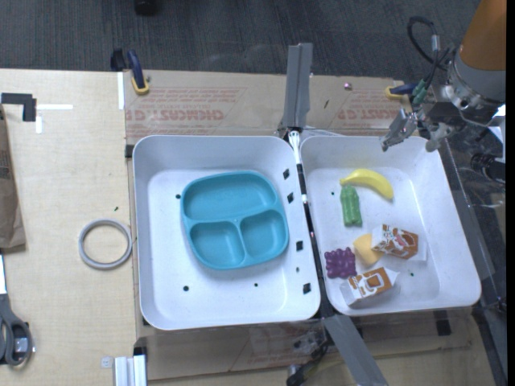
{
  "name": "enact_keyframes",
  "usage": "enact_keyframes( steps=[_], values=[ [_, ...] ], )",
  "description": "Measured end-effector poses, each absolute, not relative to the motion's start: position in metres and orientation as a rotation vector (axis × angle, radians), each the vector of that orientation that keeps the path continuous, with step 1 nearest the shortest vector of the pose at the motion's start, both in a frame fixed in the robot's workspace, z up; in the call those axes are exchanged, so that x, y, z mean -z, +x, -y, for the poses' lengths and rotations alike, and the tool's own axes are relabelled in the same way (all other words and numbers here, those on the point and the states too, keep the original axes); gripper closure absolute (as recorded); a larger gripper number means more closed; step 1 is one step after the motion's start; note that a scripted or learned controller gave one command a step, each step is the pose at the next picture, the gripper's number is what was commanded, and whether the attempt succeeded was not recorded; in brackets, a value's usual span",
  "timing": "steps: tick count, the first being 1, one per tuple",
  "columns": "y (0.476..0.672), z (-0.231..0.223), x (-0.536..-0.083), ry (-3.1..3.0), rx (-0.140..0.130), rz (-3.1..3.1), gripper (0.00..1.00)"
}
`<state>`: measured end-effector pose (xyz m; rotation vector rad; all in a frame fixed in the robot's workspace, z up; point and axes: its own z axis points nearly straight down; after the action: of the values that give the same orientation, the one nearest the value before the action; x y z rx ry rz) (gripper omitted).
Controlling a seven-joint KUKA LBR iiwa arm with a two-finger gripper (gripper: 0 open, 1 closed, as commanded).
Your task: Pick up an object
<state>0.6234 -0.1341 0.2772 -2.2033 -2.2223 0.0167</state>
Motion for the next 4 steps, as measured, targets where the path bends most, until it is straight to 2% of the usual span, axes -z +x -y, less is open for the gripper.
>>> enact_keyframes(
  steps=[1, 2, 3, 4],
  values=[
    [0.647, 0.163, -0.339, -2.491, -0.011, 1.908, 0.0],
    [0.633, 0.16, -0.191, -2.585, -0.004, 1.783, 0.0],
    [0.647, 0.131, -0.101, -2.645, 0.015, 1.72, 0.0],
    [0.565, 0.075, -0.191, -2.439, -0.003, 1.979, 0.0]
  ],
)
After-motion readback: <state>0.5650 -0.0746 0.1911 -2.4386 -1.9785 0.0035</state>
